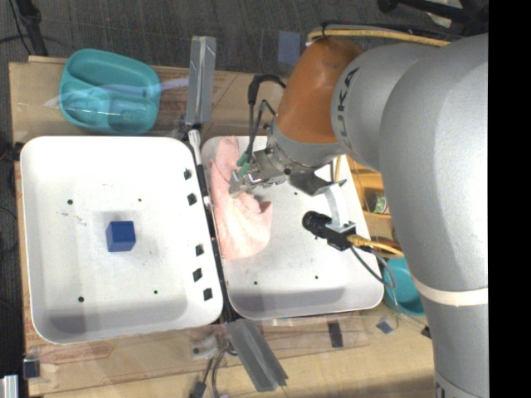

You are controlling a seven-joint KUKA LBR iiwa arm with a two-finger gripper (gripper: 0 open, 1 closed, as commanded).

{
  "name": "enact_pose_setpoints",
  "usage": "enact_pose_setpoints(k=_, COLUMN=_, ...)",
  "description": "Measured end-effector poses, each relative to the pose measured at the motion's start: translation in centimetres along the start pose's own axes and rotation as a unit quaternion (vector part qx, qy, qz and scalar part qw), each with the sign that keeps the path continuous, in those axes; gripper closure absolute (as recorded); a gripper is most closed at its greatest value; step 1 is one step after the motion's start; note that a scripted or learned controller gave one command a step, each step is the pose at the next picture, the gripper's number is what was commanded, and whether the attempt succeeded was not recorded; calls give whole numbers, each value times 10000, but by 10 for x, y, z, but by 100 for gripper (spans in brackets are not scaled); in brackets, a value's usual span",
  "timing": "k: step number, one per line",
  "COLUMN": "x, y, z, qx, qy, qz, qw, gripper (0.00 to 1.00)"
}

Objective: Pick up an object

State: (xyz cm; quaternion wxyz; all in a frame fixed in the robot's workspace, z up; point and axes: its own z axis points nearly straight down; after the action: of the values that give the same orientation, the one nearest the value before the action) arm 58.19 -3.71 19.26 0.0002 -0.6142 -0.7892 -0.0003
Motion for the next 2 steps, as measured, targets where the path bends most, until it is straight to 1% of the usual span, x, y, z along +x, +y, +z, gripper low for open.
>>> enact_pose_setpoints(k=1, x=0, y=0, z=0, qx=5, qy=0, qz=3, qw=10000, gripper=0)
enact_pose_setpoints(k=2, x=-49, y=0, z=-10, qx=3, qy=-5, qz=1245, qw=9922, gripper=0)
